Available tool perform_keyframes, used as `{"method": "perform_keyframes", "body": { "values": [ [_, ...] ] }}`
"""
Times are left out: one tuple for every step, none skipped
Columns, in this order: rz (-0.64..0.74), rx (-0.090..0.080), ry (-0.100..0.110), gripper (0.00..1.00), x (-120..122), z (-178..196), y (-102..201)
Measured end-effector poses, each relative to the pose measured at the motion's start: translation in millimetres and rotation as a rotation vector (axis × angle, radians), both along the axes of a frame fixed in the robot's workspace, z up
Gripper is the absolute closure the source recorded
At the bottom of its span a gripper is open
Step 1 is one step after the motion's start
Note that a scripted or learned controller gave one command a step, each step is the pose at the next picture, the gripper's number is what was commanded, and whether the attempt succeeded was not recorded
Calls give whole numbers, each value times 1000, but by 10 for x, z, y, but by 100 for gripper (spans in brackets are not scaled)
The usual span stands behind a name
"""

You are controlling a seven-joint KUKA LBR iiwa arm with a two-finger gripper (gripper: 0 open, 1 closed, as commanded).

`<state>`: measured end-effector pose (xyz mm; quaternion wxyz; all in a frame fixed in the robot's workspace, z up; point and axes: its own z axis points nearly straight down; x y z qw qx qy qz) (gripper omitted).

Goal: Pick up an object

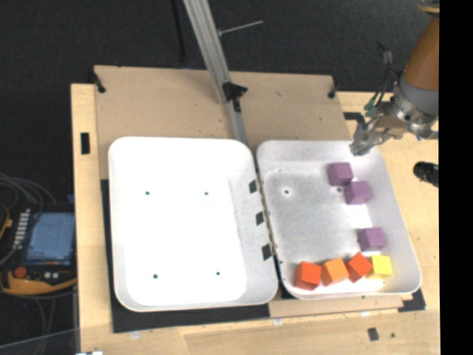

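The gripper (360, 145) is seen over the far rim of the right bin (295, 220), just beyond the nearest purple cube (339, 173); jaw state can't be told, nothing is seen held. A 2nd purple cube (358, 192) touches the 1st diagonally, so if the descent is off-centre, one may be nudged vs. grasped. The rim could also be clipped.
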<state>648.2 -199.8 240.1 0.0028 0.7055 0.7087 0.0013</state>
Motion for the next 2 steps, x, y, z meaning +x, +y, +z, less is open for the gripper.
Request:
{"method": "perform_keyframes", "body": {
  "values": [
    [-1, 0, 7, 100, 0, -207, -14],
    [0, 2, 6, 100, -203, -206, 397]
  ]
}}
